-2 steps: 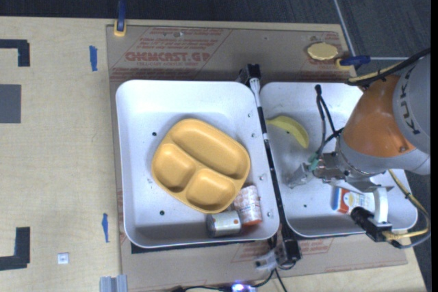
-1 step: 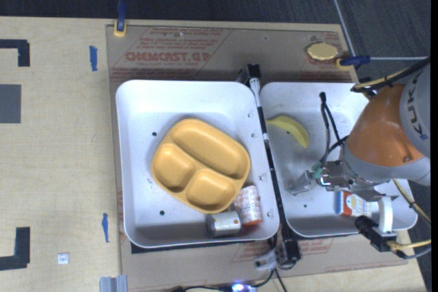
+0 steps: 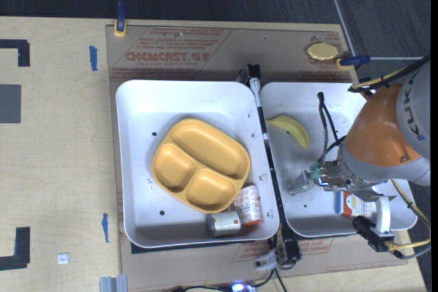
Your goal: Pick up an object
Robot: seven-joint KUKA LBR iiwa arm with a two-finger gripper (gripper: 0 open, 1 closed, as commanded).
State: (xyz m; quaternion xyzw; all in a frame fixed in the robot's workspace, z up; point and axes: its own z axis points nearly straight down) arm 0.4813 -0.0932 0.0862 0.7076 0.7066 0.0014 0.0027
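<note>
Now the arm is down inside the right bin [image 3: 404,219], its orange-banded wrist hanging over the middle of that bin and the tool [image 3: 306,179] pointing toward the bin's left wall. From where I stand I cannot tell whether the tool is released or clenched; the metal parts there are small and blurred, and nothing sits plainly in its grip. The nearest candidate is the yellow banana [image 3: 290,128], lying toward the far-left corner of the right bin, just beyond the tool on the far side, its long axis running slantwise from the far-left down toward the bin's middle. A small red-and-white carton [image 3: 350,203] lies near the front edge, partly under the wrist. Over in the left bin [image 3: 130,167], a yellow divided tray [image 3: 200,163] fills the middle, with a small labelled can [image 3: 248,205] and a grey block [image 3: 223,223] at the front-right corner. I would judge the banana the shorter reach.
</note>
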